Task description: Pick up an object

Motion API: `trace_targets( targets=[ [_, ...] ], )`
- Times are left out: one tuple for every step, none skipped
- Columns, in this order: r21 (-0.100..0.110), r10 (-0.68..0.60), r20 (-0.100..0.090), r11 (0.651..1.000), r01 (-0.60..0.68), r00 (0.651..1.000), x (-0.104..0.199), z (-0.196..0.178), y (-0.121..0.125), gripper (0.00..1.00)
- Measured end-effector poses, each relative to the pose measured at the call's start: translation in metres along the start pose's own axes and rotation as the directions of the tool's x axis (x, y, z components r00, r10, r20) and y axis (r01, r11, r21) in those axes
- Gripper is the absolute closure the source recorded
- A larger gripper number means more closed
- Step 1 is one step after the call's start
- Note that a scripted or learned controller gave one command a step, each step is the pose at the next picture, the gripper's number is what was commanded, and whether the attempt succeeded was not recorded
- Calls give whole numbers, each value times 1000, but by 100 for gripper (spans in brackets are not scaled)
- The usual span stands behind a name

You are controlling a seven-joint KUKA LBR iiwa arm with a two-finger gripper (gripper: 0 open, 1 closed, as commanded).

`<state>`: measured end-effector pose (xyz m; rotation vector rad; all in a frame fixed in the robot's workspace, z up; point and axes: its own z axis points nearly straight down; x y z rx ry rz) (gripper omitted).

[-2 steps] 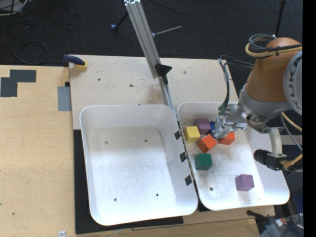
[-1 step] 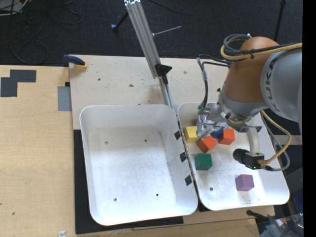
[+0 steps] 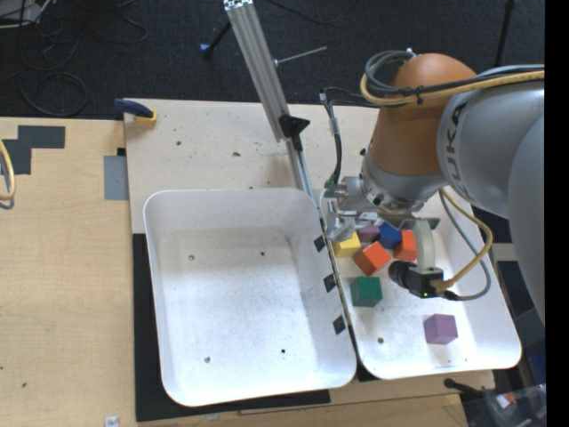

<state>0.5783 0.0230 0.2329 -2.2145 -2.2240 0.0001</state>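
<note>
My gripper (image 3: 349, 222) hangs low over the far left part of the right bin (image 3: 480, 350), under the orange wrist band. Just beneath and beside it lies a cluster of blocks: a yellow block (image 3: 346, 241), a blue block (image 3: 389, 235), an orange block (image 3: 374, 256) and a red block (image 3: 407, 245). A small purple piece (image 3: 369, 232) peeks out between them. A green cube (image 3: 365, 291) sits a little nearer the front. A purple cube (image 3: 440, 328) lies alone at the front right. The arm's bulk hides the back of the bin.
The left bin (image 3: 178, 363) sits beside the right one, its shared wall carrying black clips (image 3: 329, 282). A slanted aluminium bar (image 3: 267, 78) rises behind the bins. A black cable plug (image 3: 418, 279) hangs over the right bin.
</note>
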Motion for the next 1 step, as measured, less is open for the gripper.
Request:
trace_targets(
  targets=[
    [2, -1, 0, 1000, 1, 1000, 60, 10, 1, 100]
  ],
)
